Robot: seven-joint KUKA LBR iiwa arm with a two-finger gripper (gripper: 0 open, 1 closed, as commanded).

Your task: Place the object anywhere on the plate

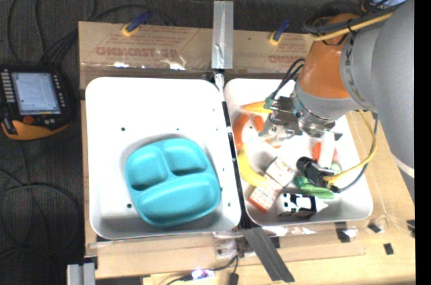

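Bench top is brown cardboard [168, 48], clipped at the back edge with two blue-and-yellow clamps [135, 23]. Dark carpet-like floor around it, black cables trailing. A teach pendant [32, 100] with a lit screen lies on the floor to the view's left.

Two white bins side by side. Left bin [108, 108] holds a turquoise plate [174, 181] with three compartments, sitting toward the near side, tilted a little in plan. Right bin [357, 203] holds a jumble: an orange piece near the far-left corner, a yellow curved item [250, 172] along the left wall, a small boxy block [279, 171], a green marker-like stick [315, 191], a black-and-white item [297, 204] near the front.

Arm enters from the right, orange band over the right bin. Gripper [283, 125] is down among the clutter, just beyond the boxy block; whether anything sits in it cannot be told.

Cardboard bears red printing, partly readable as "CHEMCAST".
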